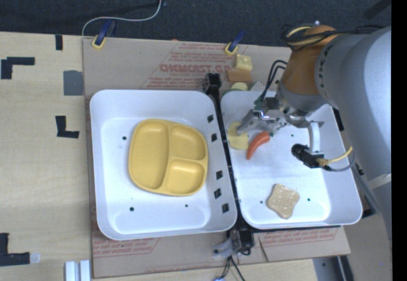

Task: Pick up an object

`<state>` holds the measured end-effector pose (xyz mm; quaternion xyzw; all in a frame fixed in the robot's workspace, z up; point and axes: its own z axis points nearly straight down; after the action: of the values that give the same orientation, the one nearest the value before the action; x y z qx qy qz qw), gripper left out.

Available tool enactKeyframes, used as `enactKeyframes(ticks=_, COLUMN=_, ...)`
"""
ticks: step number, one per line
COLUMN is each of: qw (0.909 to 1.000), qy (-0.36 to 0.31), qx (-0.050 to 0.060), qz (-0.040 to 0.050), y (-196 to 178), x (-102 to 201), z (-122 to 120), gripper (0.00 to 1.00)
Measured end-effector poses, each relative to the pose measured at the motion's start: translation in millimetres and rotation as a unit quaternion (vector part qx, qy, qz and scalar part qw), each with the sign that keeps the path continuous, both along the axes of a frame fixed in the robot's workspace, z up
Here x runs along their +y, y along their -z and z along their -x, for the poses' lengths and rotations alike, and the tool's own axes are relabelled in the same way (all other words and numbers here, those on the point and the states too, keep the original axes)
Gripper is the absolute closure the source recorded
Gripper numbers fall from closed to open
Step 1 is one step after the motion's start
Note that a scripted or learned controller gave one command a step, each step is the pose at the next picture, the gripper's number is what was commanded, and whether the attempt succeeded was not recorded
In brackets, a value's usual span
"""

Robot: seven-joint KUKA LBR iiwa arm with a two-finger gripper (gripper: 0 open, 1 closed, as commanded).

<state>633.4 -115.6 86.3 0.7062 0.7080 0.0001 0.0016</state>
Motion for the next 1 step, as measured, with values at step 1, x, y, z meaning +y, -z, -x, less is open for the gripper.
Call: enactKeyframes(ticks=1, qw=1.0, qy=0.001, qx=0.001, qz=-0.0001, y=1.0, x=10.8, z=15.2, gripper=0.0)
